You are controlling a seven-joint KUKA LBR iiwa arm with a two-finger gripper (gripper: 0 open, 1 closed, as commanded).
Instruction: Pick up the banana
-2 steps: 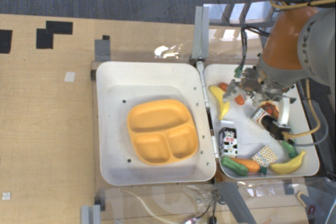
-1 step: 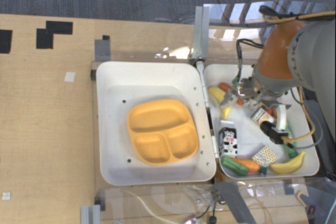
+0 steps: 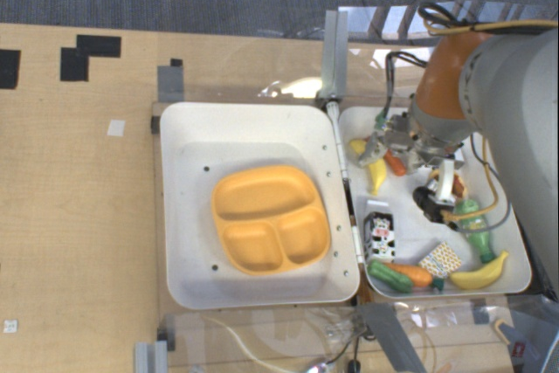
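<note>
Camera view puts the gripper (image 3: 403, 155) low in the right bin (image 3: 522, 271), at its far left corner. Whether it is parted or closed I cannot tell, and nothing can be seen held. One small banana (image 3: 375, 175) lies just beside it, to the left; another banana (image 3: 480, 272) lies at the near right corner, well apart. A carrot (image 3: 409, 274), a green bottle (image 3: 472, 224) and a cow-print carton (image 3: 379, 234) crowd the floor between. Best is probably to centre over the nearer fruit and close across its narrow width, clear of the wall. The left bin (image 3: 183, 214) holds an orange tray (image 3: 266, 217).

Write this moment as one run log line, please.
gripper: over right bin | banana: near front rim, not held | left bin: orange tray
</note>
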